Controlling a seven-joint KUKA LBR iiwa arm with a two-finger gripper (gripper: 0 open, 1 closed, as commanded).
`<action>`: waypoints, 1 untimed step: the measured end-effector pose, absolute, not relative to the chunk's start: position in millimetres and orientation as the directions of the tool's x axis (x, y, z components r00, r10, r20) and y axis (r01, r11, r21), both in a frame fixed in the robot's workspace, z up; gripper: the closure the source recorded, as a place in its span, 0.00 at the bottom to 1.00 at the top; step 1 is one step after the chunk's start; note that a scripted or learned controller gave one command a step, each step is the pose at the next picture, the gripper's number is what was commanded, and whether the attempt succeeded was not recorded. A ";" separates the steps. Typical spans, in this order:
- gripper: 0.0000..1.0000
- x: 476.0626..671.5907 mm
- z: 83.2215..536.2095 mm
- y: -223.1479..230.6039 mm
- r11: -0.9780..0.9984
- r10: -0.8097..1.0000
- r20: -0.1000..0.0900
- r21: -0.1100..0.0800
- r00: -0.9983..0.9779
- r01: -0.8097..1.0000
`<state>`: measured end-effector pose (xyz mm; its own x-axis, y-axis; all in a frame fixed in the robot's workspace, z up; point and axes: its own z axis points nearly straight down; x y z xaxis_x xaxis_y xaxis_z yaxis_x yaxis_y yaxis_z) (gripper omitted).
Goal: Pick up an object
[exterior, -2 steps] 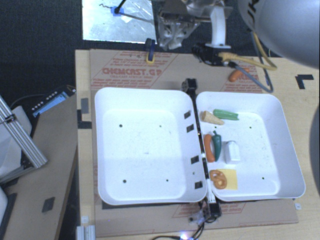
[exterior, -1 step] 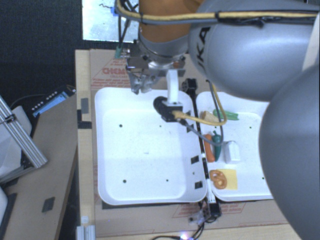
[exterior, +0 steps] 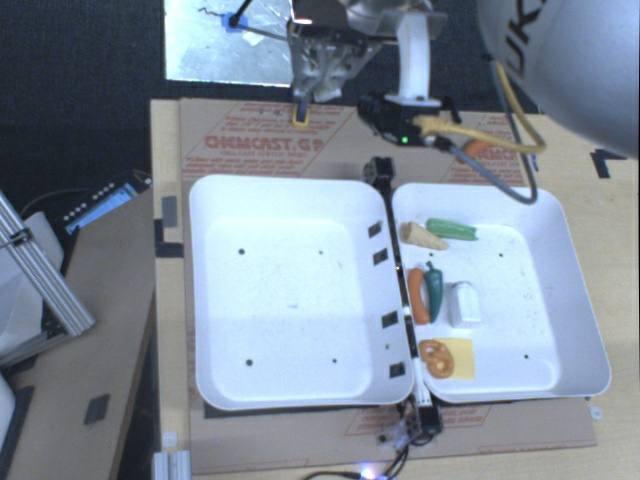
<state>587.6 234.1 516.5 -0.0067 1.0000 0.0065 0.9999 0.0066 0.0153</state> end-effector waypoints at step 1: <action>1.00 513.5 414.4 233.8 0.006 1.000 -0.001 -0.004 -0.006 1.000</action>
